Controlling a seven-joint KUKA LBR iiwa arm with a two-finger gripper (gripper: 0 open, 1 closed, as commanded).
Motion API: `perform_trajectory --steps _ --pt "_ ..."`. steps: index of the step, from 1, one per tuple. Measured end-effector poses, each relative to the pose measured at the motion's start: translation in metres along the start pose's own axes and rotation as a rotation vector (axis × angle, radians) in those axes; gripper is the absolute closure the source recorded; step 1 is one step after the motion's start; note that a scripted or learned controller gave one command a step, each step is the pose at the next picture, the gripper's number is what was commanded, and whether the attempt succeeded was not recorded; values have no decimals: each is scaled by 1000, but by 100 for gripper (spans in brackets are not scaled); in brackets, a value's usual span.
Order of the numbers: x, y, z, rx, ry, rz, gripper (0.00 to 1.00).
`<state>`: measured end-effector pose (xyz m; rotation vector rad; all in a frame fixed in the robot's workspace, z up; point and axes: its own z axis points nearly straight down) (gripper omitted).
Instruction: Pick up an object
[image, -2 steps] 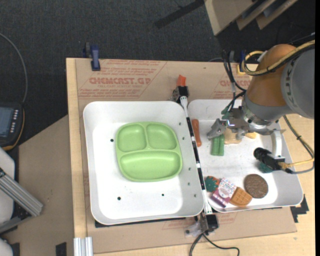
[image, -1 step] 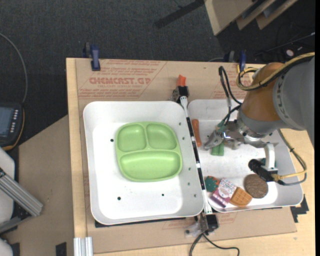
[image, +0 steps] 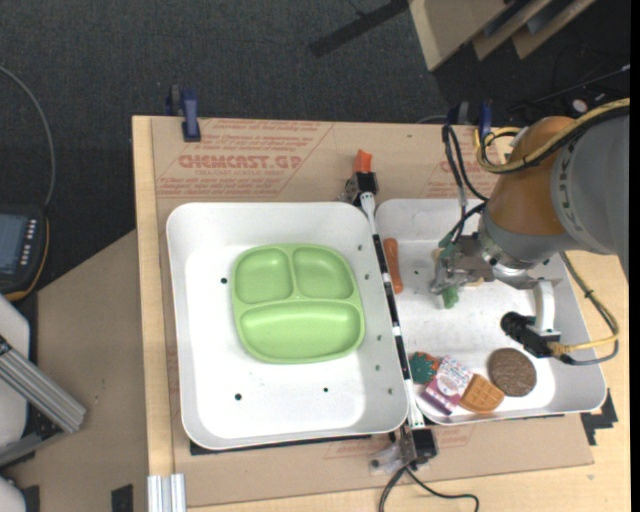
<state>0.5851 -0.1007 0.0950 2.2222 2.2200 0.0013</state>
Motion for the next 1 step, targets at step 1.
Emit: perform_trajectory --steps 1 --pt "85 -9 -130 -14 3 -11 100"
